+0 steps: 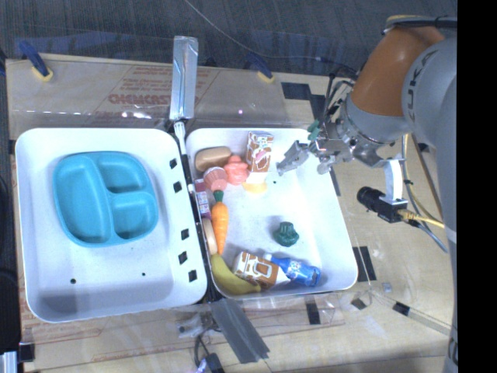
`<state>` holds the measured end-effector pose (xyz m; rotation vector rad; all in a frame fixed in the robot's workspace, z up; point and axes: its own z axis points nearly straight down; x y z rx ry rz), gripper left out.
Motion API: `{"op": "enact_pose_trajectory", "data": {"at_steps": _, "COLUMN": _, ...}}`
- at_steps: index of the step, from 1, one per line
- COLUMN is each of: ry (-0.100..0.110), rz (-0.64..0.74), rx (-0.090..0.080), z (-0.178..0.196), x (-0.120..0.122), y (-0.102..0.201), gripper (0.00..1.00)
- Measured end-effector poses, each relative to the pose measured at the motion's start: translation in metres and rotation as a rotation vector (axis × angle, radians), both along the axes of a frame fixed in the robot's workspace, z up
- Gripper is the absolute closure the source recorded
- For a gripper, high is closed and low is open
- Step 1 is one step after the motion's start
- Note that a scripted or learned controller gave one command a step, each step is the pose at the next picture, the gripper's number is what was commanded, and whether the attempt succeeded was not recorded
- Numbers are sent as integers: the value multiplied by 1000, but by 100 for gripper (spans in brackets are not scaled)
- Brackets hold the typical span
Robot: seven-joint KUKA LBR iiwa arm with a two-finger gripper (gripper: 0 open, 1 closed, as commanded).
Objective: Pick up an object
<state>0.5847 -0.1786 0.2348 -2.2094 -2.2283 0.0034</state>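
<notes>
Progress is looking slight — nothing is sitting between the fingers of the end effector (297, 158), so the pick itself is, by my judgement, not yet done.

Nearest the camera, along the front wall of the right bin (342, 231), a banana (227, 278) is lying beside a small brown carton (257, 268), with a blue bottle (297, 270) touching the carton's right side. A little farther in, a dark green toy (286, 233) is sitting alone on the bin floor, apart from everything else. An orange carrot (220, 225) is lying against the left wall.

Farther back, a cluster is crowding the far left corner: a pink piece (224, 177), a brown bread roll (213, 158) and a white printed carton (259, 152) standing upright over something yellow (255, 184).

The end effector is hanging over the far right part of this bin, just right of the white printed carton and apart from it. Whether its fingers are spread or closed I cannot tell — they are too small and dark to read.

The left bin (31, 231) is carrying a blue divided tray (105, 196).

What is left, as I judge it: choosing a target, descending, closing and lifting. The lone green toy looks the least crowded choice.
</notes>
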Motion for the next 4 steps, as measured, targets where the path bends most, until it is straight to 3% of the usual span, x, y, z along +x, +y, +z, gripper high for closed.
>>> {"op": "enact_pose_trajectory", "data": {"at_steps": 1, "ry": 11, "rz": 37, "rx": 3, "z": -135, "x": -42, "y": -23, "gripper": 0}}
{"op": "enact_pose_trajectory", "data": {"at_steps": 2, "ry": -2, "rz": 114, "rx": 0, "z": -143, "x": -88, "y": 9, "gripper": 0}}
{"op": "enact_pose_trajectory", "data": {"at_steps": 3, "ry": -3, "rz": 120, "rx": -2, "z": -133, "x": -86, "y": 9, "gripper": 100}}
{"op": "enact_pose_trajectory", "data": {"at_steps": 4, "ry": -10, "rz": -60, "rx": -1, "z": 3, "x": -105, "y": 48, "gripper": 100}}
